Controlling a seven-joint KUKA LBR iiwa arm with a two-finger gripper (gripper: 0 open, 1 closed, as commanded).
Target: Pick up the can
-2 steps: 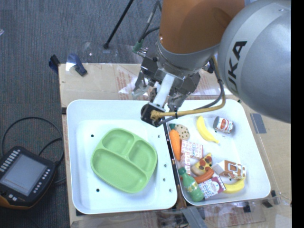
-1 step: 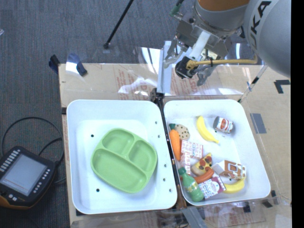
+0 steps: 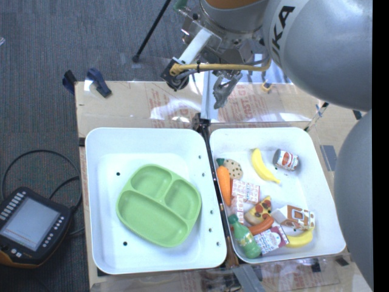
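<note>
Near edge of right bin (image 3: 328,224): toy foods heaped together. Farther in, the can (image 3: 285,159) lies on its side beside a banana (image 3: 264,166). Beyond the bins, gripper (image 3: 222,93) hangs raised; finger state indiscernible.

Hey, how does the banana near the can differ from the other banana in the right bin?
The banana by the can lies in the open, whole length showing, slanting down toward the bin's middle. The other banana sits at the front of the right bin, partly tucked under a small carton, so less of it shows. The first lies next to the can; the second is far from it. Both are yellow.
</note>
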